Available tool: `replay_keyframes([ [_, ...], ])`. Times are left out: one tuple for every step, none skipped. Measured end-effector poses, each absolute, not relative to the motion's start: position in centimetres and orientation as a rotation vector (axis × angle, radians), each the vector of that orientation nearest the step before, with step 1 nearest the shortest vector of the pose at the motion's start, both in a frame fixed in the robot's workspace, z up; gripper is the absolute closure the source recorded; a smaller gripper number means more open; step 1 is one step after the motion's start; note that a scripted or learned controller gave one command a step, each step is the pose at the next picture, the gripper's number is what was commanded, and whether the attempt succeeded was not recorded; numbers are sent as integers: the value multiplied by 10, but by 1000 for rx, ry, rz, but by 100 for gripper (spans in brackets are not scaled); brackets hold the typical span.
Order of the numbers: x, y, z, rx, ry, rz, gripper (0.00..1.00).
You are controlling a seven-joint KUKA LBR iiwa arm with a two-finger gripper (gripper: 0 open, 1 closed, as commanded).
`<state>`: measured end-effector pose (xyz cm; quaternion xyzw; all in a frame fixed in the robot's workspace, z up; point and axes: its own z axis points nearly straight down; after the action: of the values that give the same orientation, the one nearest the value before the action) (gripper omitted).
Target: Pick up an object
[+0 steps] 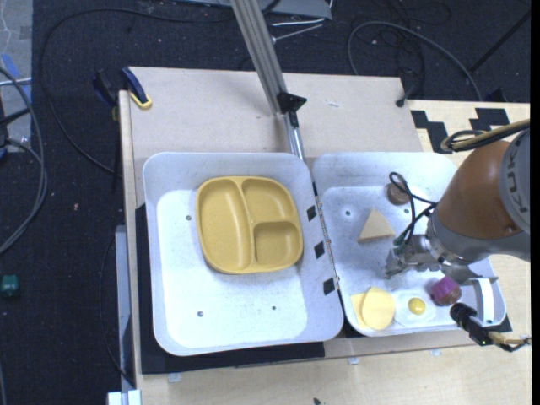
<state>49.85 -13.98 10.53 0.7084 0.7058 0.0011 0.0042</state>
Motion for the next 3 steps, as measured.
replay_keyframes([
  [497,-135,167,2216,2222,3,100],
  [504,-138,212,2215,2222,3,100],
  [505,-138,252,2214,2223,3,100],
])
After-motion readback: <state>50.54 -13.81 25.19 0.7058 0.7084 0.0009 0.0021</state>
